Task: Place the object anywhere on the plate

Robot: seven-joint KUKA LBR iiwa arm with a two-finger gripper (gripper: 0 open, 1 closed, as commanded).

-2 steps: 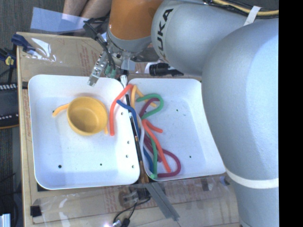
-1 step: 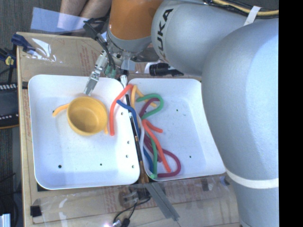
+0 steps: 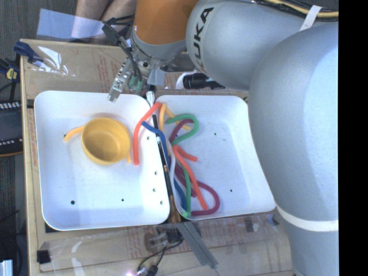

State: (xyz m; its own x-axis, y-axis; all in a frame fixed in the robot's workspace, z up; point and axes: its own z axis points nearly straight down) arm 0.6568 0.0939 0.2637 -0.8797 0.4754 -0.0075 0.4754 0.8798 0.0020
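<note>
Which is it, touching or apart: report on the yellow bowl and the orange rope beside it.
Apart. The camera view shows white bin floor between the yellow bowl and the orange rope to its right.

Readable text: black capital letters "UKA" on the grey arm casing [image 3: 241, 39], at about 1 o'clock in the view, running sideways; the first letter of the brand is cut off by the orange band [image 3: 164, 10]. Faint reddish print on the bench board [image 3: 103, 68] at 11 o'clock, too blurred to read.
</note>
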